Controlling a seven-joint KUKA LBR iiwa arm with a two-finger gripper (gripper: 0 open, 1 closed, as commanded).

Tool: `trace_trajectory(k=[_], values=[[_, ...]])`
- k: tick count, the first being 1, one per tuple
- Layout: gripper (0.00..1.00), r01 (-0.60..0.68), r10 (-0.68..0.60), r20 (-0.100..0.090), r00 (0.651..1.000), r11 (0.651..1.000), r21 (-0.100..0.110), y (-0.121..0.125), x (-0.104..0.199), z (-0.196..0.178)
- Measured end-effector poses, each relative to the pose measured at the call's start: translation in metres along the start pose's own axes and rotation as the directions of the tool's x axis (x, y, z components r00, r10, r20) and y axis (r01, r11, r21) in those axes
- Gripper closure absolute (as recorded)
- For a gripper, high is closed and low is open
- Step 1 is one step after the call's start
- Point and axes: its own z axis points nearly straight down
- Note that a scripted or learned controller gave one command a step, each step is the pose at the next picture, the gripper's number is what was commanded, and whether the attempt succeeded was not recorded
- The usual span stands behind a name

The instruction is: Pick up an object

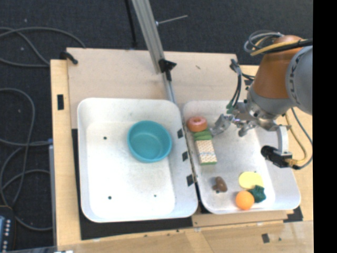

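Observation:
My gripper [231, 126] hangs over the back of the right bin [279, 186]. It is open, and nothing sits between its fingers. Just left of it a red-orange ring-shaped object [197, 123] lies by the bin's left wall. In front of that ring is a sponge with a green top [205, 148]. Toward the bin's front lie a small brown object [219, 184], a yellow object [250, 180], an orange ball [244, 200] and a small dark green object [259, 194].
The left bin [100, 194] holds a teal bowl [150, 140]. A slanted metal pole [152, 30] rises from the bench behind the gap between the bins. Cables and a black fitting [276, 156] hang off the arm over the right bin's right side.

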Motion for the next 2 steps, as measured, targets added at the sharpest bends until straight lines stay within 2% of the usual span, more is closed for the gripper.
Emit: trace_trajectory(k=[1,2], values=[[0.0,0.0,0.0,-0.001,1.0,1.0,0.002,0.0,-0.001,0.063],[1.0,-0.005,0.005,-0.003,1.0,1.0,-0.007,0.003,-0.001,0.048]])
